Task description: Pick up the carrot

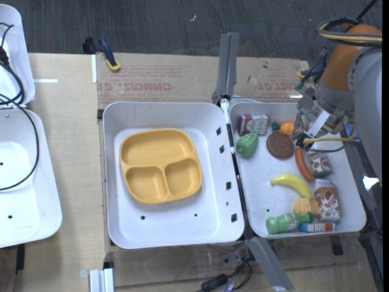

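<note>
Bins sit side by side on the bench: the left bin (121, 224) carries a yellow divided tray (161, 164), the right bin (267, 196) a clutter of toy food. Over its far right corner hangs the arm (355, 59), gripper (310, 129) low among wires; whether it is open or closed I cannot tell. Just beside it lies the carrot (286, 128), touching a brown cookie (280, 145), with a banana (292, 184) nearer.

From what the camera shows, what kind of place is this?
Probably a robot test bench in a lab, not a kitchen. Two white bins sit on a cardboard-covered bench; the food, such as the banana, looks like toys, and a grey and orange arm reaches in.
</note>
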Controlling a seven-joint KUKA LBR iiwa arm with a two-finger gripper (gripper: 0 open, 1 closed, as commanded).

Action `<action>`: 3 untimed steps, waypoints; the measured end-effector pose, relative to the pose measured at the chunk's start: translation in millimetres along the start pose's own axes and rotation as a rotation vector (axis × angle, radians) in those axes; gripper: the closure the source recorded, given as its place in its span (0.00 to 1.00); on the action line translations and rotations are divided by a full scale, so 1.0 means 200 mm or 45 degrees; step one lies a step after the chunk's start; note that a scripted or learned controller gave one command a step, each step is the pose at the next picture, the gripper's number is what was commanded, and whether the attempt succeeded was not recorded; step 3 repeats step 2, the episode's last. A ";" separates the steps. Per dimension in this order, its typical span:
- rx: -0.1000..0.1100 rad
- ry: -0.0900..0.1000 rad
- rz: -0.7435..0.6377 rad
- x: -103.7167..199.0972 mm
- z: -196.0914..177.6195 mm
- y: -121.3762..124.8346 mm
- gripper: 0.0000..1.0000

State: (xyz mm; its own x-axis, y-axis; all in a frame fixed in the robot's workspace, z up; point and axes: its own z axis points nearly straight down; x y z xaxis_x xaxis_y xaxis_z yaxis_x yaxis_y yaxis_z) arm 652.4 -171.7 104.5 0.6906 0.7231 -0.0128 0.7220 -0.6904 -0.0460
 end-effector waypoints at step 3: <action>-0.054 0.034 0.198 -0.03 0.01 0.06 0.00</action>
